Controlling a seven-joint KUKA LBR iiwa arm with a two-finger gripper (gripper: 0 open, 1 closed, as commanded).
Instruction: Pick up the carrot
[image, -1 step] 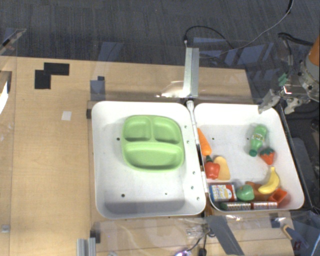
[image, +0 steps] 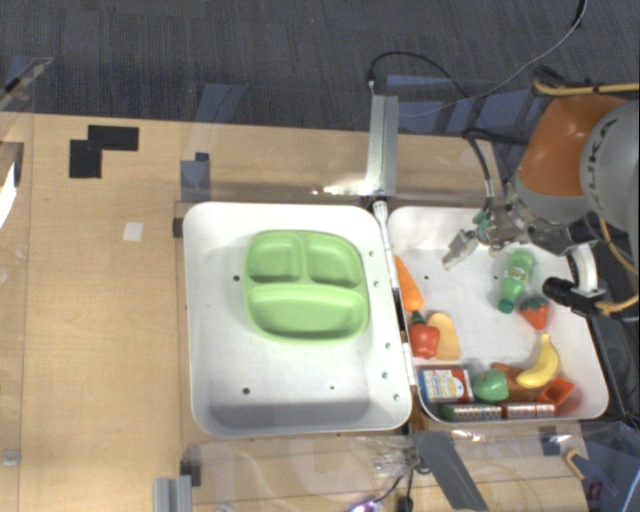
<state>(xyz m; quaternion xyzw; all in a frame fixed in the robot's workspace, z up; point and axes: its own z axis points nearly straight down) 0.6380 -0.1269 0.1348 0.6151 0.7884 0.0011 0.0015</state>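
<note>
Two white bins sit side by side on the counter; the carrot lies in the right bin, tucked against its left wall, probably where it rolled to rest. Its long axis runs along that wall, narrow end toward the far side. The gripper hovers apart from it near the far wall, jaws spread and holding nothing.

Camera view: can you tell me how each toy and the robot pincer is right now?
Orange toy carrot: lying against right bin's left wall, not held.
Green plastic divided plate: flat in left bin.
Green toy bottle: lying on its side.
Yellow toy banana: lying near the bin's front corner.
Metal pincer: open, above right bin, holding nothing.
</note>
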